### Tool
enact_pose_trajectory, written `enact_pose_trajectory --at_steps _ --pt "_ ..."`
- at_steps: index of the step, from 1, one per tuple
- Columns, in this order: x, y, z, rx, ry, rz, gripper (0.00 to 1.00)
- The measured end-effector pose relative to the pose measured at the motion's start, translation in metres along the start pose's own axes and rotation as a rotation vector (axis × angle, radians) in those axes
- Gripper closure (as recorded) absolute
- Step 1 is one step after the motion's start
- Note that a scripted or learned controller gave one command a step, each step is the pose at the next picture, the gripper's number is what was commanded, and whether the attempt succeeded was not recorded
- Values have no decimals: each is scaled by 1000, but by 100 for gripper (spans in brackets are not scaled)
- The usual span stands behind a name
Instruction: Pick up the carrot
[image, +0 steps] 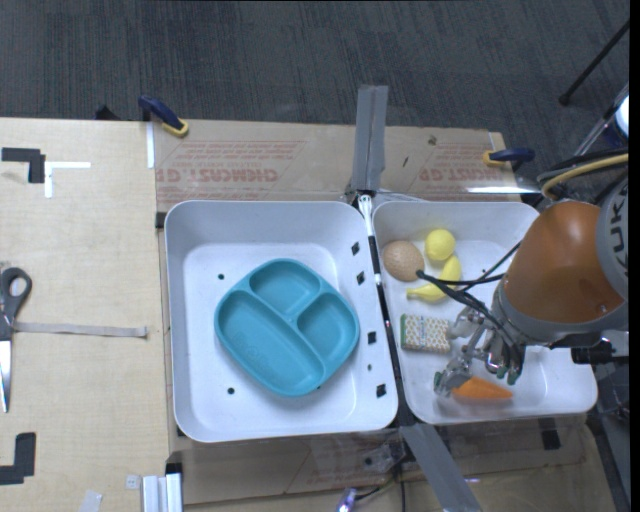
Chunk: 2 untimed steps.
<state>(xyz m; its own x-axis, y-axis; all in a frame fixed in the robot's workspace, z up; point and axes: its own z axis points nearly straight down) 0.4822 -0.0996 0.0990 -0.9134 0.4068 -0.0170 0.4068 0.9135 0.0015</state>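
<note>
The carrot (486, 391) is a short orange piece lying flat on the floor of the right bin (560, 400), near the bin's front wall. My gripper (462, 372) hangs low over the carrot's left end, right above it or touching it. The grey arm with its orange band comes in from the right and hides the bin floor behind the carrot.
In the right bin lie a brown egg-shaped item (403, 260), a yellow lemon (440, 244), a small banana (432, 292) and a speckled rectangular block (425, 333). The left bin (190, 300) holds a blue divided plate (288, 327). Scissors (10, 300) lie on the bench at far left.
</note>
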Motion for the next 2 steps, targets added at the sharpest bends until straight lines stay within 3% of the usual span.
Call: enact_pose_trajectory --at_steps 2 --pt "0 0 0 0 0 0 0"
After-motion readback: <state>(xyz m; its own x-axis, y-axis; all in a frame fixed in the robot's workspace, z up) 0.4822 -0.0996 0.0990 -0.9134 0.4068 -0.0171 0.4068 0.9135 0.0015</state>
